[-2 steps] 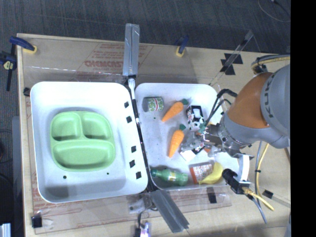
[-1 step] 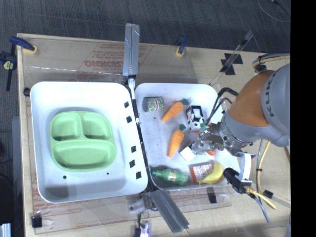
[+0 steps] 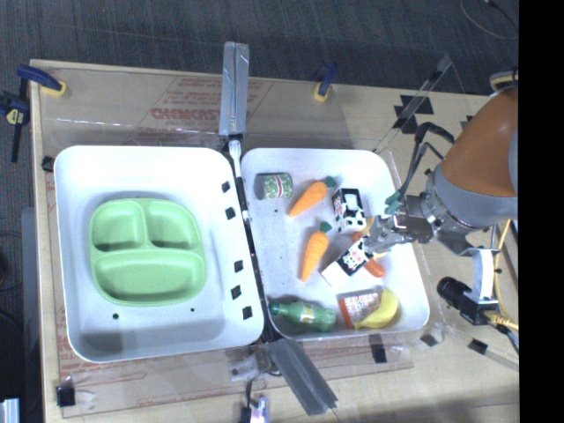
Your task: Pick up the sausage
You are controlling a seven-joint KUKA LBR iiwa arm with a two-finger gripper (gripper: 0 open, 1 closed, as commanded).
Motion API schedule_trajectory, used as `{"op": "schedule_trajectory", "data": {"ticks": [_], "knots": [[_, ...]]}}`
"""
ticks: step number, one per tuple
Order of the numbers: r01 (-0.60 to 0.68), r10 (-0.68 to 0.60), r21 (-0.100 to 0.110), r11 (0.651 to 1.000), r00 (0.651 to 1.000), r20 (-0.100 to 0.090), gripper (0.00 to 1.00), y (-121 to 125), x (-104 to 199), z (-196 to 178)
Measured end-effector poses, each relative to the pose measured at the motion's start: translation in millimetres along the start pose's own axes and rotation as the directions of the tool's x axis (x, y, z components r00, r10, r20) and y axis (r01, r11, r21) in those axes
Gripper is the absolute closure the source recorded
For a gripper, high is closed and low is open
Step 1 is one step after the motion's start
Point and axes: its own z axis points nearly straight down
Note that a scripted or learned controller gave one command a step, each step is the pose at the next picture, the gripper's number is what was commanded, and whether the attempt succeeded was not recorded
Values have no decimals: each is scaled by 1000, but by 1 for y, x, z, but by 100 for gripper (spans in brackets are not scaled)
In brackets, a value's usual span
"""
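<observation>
Nearest me, along the right bin's [image 3: 401, 179] front wall, lie a green glass-look bottle [image 3: 302, 315], an orange-labelled packet [image 3: 358, 306] and a yellow banana [image 3: 384, 310]. Beyond them I see the small reddish sausage [image 3: 374, 268] tucked against a black-and-white carton [image 3: 351, 258], which crowds any approach. My grey two-finger gripper [image 3: 385, 234] hangs just above it; whether it grips anything I cannot tell. Farther back lie two orange carrots [image 3: 310, 252]

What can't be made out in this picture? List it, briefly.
Camera view:
- Sausage: one end shows; the rest lies under the carton, just below the gripper.
- Can label: too small to read.
- Packet print: blurred.
- Arm: cut off at the right.
</observation>
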Motion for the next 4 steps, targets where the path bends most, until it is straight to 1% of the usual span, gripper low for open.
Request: {"op": "schedule_trajectory", "data": {"ticks": [1, 2, 3, 4], "knots": [[0, 0, 0, 1000, 1000, 0, 0, 0, 0, 0], [67, -67, 5, 998, 998, -3, 0, -1, -8, 95], [73, -73, 1, 997, 997, -1, 0, 0, -8, 76], [74, -74, 1, 997, 997, -1, 0, 0, -8, 76]]}}
